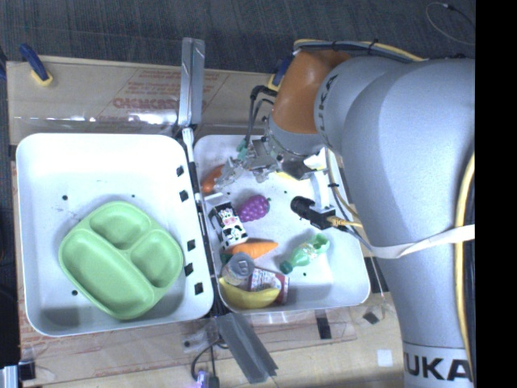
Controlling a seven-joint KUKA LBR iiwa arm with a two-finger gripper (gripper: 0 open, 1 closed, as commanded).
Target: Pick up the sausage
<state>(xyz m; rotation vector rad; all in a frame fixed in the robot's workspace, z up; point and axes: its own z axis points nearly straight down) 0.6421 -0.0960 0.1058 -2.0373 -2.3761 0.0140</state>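
The sausage (211,179) is a small orange-red piece lying against the left wall of the right bin (349,285), near its far end. My gripper (245,165) hangs low over the far part of that bin, just to the right of the sausage and slightly beyond it. Nothing shows between its metal tips. The grey arm with its orange band comes in from the right and covers the bin's far right corner.
The right bin also holds purple grapes (255,208), a black-and-white carton (231,226), a carrot (252,249), a green bottle (305,254), a can (239,270) and a banana (249,299). A green divided plate (121,257) lies in the left bin (48,168).
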